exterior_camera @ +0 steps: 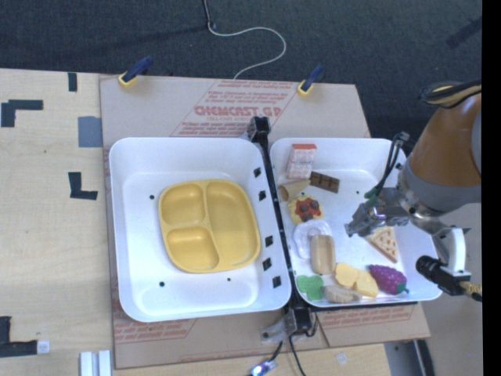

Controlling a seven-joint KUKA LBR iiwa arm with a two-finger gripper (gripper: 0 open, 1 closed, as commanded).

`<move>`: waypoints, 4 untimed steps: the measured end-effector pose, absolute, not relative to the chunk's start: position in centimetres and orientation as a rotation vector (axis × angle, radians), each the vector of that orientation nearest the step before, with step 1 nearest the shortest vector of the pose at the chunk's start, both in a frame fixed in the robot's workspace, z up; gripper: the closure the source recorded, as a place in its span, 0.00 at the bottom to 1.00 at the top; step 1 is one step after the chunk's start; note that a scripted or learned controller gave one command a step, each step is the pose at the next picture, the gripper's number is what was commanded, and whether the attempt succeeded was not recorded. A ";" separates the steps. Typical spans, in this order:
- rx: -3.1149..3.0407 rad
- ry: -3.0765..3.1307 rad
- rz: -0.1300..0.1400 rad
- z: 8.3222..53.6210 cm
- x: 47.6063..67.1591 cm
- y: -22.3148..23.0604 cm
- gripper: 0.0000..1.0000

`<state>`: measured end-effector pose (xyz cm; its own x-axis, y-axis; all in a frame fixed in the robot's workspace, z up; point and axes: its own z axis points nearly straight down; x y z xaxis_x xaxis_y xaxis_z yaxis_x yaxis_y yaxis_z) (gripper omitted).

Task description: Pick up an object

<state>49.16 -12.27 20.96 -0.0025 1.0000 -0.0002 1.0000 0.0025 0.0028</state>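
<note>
Camera view shows the gripper point(366, 222) low in the right bin point(354, 152), touching the pizza-slice toy point(384, 244); whether it grasps it cannot be told. Purple grapes point(387, 278) and yellow pieces point(356, 280) lie near; a yellow divided plate point(209, 225) sits in the left bin point(133, 210)

The arm point(446, 159) is cut off by the right side of the picture, so most of it is out of sight. The gripper point(366, 223) is dark and small, and its tips are too hard to make out. It covers one corner of the pizza slice point(384, 244). The small box point(300, 161) has writing too tiny to read. The green thing point(311, 287) is partly under the hot dog point(322, 253), and its shape is hard to tell. The wire point(243, 34) runs off the top edge.
</note>
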 end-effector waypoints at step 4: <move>2.214 2.228 0.003 22.6 58.9 -0.3 1.00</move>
